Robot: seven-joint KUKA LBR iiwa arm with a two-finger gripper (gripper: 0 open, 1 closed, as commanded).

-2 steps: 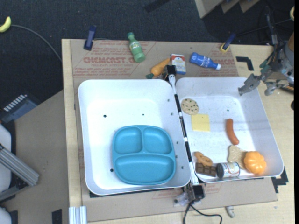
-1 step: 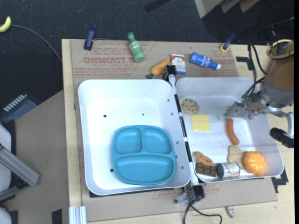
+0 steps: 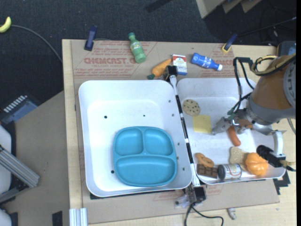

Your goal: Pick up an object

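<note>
Bench (image 3: 75, 126): pale wooden board with red printed lettering, bearing two shallow white bins side by side.

Behind the bins, on the board, left to right: a dark blue clip (image 3: 90, 38) at the far left corner; a green plastic bottle (image 3: 137, 48) lying on its side; an orange toy carrot (image 3: 161, 68); a small red-and-white carton (image 3: 179, 64) just beside the carrot; a blue-and-white plastic bottle (image 3: 206, 61) lying flat; a blue-and-yellow clip (image 3: 229, 42) near the far right corner.

Left white bin (image 3: 94, 102): holds a light blue plastic divided plate (image 3: 145, 155) with three compartments, set toward the near side.

Right white bin (image 3: 211, 86): a round brown chocolate-chip cookie (image 3: 191, 107) near the dividing wall; a pale yellow square block (image 3: 202, 124) just below it; a red-orange toy sausage (image 3: 233, 136) toward the middle; a tan bread-like piece (image 3: 237, 155) nearer the front; a brown pretzel-shaped piece (image 3: 205, 159); a dark chocolate-coloured slab (image 3: 207, 171) at the front wall; a small metal can (image 3: 230, 172) on its side beside it; a round orange toy fruit (image 3: 256, 164) at the front right.

Two-finger gripper (image 3: 226, 124): on the grey arm with orange band, reaching in from the right, low over the right bin between the yellow block and the sausage. Fingers apart, nothing between them; the sausage lies just beside the near fingertip.
</note>
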